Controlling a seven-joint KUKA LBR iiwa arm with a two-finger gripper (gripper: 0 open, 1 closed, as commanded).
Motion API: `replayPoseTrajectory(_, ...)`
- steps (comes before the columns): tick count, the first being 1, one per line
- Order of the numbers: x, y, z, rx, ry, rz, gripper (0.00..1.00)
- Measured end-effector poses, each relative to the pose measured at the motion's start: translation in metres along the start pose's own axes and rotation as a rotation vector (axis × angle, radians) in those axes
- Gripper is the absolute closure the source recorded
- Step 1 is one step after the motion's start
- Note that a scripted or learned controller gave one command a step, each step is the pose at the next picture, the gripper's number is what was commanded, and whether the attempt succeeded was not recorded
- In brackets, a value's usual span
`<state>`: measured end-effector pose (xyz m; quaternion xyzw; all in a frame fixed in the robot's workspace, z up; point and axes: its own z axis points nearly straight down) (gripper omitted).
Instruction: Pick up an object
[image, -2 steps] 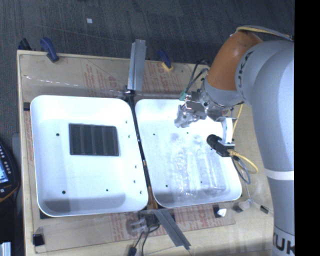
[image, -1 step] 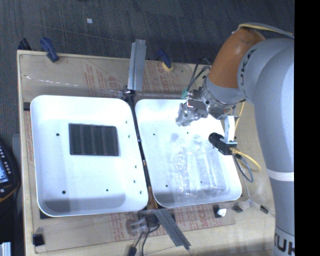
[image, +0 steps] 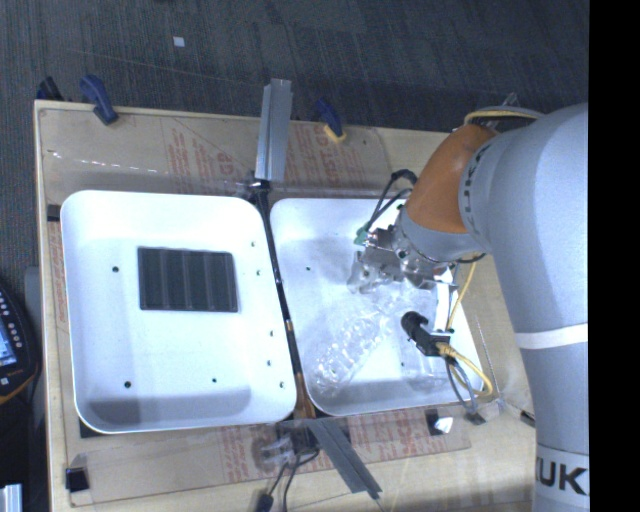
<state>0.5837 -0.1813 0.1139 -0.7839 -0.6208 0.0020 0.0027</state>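
Pincer (image: 378, 272) low in right bin (image: 300, 225), finger state unclear, touching clear plastic bottle (image: 350, 345); left bin (image: 90, 215) beside

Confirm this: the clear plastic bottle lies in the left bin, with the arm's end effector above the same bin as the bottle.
Not quite. The camera view shows the clear plastic bottle lying in the right bin, not the left bin. The end effector is indeed above the same bin as the bottle.
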Motion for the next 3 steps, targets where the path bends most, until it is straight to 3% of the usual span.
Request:
replayPoseTrajectory(1, 0.006, -0.030, -0.125, -0.007, -0.002, -0.291, 1.00)
replayPoseTrajectory(2, 0.006, -0.030, -0.124, -0.007, -0.002, -0.292, 0.00)
replayPoseTrajectory(3, -0.020, -0.058, -0.038, 0.000, 0.000, -0.025, 0.00)
